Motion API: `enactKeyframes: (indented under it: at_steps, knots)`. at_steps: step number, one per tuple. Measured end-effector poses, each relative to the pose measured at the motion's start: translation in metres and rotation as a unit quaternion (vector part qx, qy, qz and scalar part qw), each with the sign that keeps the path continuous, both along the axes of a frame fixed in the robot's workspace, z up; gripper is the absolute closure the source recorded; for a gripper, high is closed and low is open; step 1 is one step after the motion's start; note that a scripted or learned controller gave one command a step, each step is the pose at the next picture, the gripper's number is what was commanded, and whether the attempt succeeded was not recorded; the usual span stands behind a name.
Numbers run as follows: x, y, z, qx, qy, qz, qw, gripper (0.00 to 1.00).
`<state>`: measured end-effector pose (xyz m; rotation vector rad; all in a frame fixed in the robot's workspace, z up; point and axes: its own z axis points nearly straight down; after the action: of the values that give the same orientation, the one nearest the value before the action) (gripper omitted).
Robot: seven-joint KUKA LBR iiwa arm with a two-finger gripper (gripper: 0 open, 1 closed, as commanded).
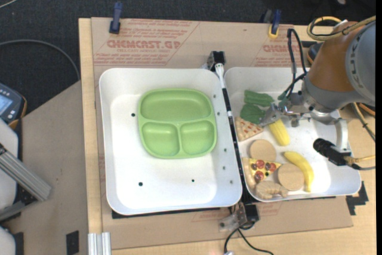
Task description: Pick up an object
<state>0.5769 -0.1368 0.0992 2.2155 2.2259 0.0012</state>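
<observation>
The right bin holds several toy foods. A green leafy piece lies at its back left, with a yellow corn cob and a tan waffle wedge just in front of it. Nearer the front are a round tan biscuit, a banana, a pizza slice, a second round biscuit and a pale lumpy piece. My gripper hangs low over the bin, between the leafy piece and the corn cob. I see nothing lifted.
The left bin carries a green divided plate. The grey arm with its orange band covers the right bin's back right corner. A black part with cables juts over the bin's right side. Clamps grip the board's far edge.
</observation>
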Motion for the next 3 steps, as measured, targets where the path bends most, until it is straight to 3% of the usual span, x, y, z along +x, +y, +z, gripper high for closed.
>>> enactKeyframes:
  at_steps: [1,2,3]
  knots:
    - [-0.031,-0.015,-0.016,0.0009,0.003,-0.004,1.0000,0.00]
    - [-0.040,0.095,0.092,0.0014,-0.003,0.003,1.0000,0.00]
    - [-0.046,0.003,0.093,-0.0016,-0.001,-0.005,1.0000,0.00]
